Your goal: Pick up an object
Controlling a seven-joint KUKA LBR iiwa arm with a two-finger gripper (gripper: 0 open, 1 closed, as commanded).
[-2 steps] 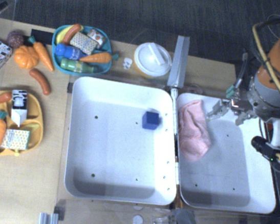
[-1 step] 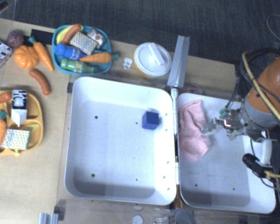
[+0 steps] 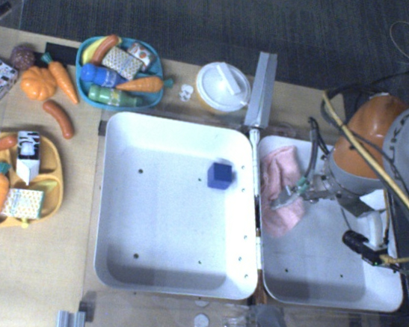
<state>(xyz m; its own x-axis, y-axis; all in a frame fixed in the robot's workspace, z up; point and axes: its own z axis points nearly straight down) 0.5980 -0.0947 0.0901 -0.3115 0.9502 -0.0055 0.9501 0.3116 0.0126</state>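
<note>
One pink cloth [image 3: 281,186] lies touching the hand [image 3: 296,194].

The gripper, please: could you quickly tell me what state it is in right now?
Gripper: down in the right bin, against the pink cloth; whether it is open, closed or gripping the cloth cannot be told.

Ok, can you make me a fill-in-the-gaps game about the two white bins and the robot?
1. The small blue cube lies in the ____ shallow white bin.
2. The crumpled cloth in the other shallow white bin is ____ in colour.
3. The two-finger gripper is over the ____.

Missing words: left; pink; cloth
</note>
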